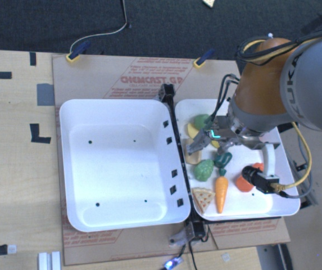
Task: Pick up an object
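— Where was your pincer then?

— My pincer [210, 145] hung over the right bin [273, 207], my fingers [197, 145] spread apart and pinching nothing. One fingertip reached toward the divider beside the left bin [116, 167].

— What lay around it?

— A green leafy toy [203, 170] sat just below my fingers, a teal piece [223, 160] beside it. Nearer the front edge lay a carrot [221, 193], upright in the view, and a pizza slice [203, 197] just left of it. A yellow piece [192, 130] and another green one [200, 120] lay behind my pincer, partly hidden by it.

— Anything crowding you?

— A red toy [244, 183] touched a black cable fitting [257, 179] to the right
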You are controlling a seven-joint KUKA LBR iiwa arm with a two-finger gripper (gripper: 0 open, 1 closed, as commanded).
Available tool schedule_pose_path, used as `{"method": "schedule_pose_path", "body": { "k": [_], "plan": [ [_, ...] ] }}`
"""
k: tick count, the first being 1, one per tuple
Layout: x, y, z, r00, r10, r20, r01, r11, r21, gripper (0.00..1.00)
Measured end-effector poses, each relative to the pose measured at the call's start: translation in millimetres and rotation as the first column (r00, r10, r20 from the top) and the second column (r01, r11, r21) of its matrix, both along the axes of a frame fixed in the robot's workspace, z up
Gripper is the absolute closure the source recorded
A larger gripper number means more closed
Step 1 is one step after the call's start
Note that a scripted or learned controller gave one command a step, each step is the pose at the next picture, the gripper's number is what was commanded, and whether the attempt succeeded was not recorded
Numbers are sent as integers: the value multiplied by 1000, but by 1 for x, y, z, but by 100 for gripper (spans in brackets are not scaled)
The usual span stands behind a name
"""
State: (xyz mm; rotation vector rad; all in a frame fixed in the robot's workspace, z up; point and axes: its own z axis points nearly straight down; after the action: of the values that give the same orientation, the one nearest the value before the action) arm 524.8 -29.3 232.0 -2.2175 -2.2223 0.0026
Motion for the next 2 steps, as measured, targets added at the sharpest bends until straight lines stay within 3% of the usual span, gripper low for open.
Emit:
{"method": "schedule_pose_path", "body": {
  "k": [1,2],
  "plan": [
    [11,-71,-104,1000,-9,-8,9,1000,-2,0],
    [37,-67,-125,1000,-1,15,1,1000,-3,0]
  ]
}}
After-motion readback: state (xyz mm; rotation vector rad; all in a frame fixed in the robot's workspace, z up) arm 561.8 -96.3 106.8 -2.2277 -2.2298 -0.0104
